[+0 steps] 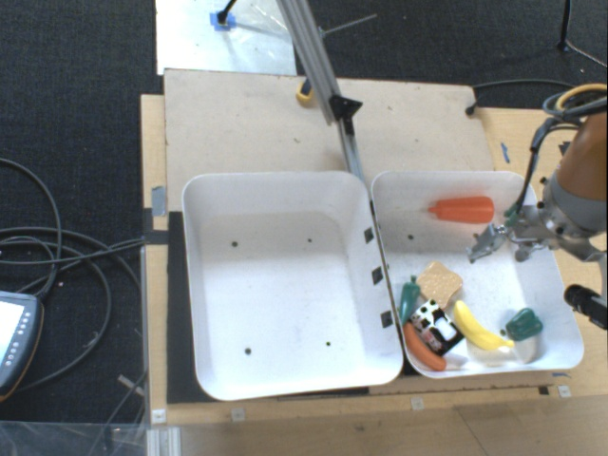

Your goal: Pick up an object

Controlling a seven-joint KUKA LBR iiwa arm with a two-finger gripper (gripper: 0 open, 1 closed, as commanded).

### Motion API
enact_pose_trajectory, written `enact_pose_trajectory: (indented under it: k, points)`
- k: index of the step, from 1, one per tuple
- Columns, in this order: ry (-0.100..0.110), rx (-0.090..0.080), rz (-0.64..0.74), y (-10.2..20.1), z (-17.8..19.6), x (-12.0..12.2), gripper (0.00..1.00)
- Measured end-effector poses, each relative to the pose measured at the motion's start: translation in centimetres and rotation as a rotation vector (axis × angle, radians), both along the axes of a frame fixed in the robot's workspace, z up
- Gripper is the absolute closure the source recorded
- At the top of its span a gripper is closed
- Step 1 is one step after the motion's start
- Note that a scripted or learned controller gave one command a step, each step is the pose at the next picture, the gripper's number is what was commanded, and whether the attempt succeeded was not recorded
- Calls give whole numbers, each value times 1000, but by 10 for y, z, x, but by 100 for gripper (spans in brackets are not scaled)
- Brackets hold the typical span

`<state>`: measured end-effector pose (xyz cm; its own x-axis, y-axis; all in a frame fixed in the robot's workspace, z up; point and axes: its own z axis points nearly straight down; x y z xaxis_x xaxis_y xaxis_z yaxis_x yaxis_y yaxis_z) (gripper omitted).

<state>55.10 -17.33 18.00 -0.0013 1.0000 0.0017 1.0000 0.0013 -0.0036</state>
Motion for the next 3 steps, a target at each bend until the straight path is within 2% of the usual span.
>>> enact_pose_trajectory:
  k: [1,2,3]
  points:
    - [1,0,0,2,-61,5,0]
    - [-5,-1,0,2,-89,6,0]
    - [-10,-2,0,1,-76,8,100]
